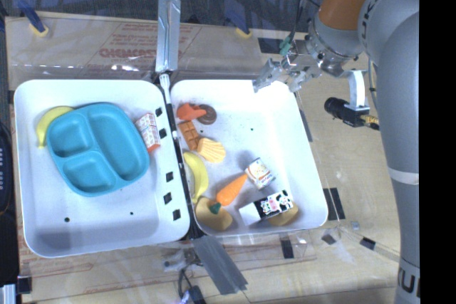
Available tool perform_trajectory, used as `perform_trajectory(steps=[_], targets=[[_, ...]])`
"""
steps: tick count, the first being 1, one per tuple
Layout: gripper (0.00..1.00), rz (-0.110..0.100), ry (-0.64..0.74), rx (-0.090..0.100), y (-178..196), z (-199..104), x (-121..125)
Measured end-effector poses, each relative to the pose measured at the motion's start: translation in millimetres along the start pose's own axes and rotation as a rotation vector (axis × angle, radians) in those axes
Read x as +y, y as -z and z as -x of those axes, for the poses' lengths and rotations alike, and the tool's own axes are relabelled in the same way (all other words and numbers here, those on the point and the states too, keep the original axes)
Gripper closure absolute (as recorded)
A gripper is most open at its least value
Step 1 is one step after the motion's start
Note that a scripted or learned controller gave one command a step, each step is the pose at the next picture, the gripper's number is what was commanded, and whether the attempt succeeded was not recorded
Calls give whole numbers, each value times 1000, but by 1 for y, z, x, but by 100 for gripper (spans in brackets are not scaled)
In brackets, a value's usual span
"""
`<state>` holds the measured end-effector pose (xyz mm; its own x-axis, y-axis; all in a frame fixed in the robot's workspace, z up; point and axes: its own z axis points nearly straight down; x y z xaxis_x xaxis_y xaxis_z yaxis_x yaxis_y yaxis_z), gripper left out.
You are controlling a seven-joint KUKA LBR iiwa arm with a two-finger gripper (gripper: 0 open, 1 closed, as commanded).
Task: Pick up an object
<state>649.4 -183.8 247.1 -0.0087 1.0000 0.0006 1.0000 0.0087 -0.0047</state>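
My gripper [279, 77] hangs over the far right corner of the right bin [285, 117], its two fingers spread apart with nothing between them. Below and to its left, toy foods lie in that bin: an orange and brown piece [196, 112], a brown waffle block [187, 132], a yellow ridged piece [211, 149], a banana [197, 176], a carrot [231, 190], a small carton [258, 172], a black-and-white box [268, 206] and a tan fruit [214, 216]. None of them touches the gripper.
The left bin [43, 224] holds a blue divided plate [96, 146], a yellow banana [48, 122] under the plate's far edge and a small striped packet [148, 130]. A silver taped post [168, 32] rises behind the divider between the bins.
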Motion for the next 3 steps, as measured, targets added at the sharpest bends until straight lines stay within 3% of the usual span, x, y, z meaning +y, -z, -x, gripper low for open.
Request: perform_trajectory(steps=[1,2,3], targets=[[0,6,208,-3,85,-4,5],[0,-4,96,1,-22,26,-51],[0,-3,244,2,-124,24,-85]])
